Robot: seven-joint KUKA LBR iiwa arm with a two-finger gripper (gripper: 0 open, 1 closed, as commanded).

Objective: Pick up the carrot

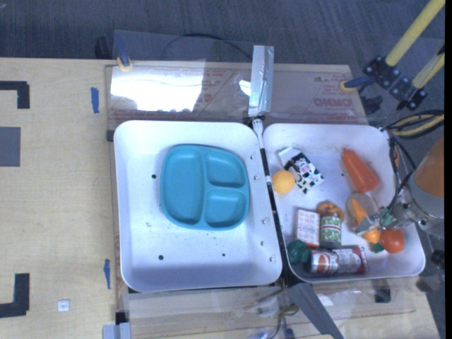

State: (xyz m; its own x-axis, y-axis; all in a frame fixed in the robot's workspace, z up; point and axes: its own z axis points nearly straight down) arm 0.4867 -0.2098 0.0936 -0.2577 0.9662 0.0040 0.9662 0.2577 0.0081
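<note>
The carrot (359,169) is an orange-red tapered piece lying in the upper right of the right bin (332,136), pointing towards the far wall. The arm comes in at the right edge, its orange band (432,175) above the bin's right wall. The gripper (393,215) hangs low over the bin's right side, below and to the right of the carrot and apart from it. It sits just above a red tomato (393,241) and a small orange piece with a green top (374,233). Nothing shows as held.
The right bin also holds a yellow ball (283,181), a cow-patterned item (304,172), a pink box (306,225), two cans (330,229) (336,261), a green piece (297,250) and a pale orange wedge (357,210). A blue divided plate (205,186) lies in the left bin (134,210).
</note>
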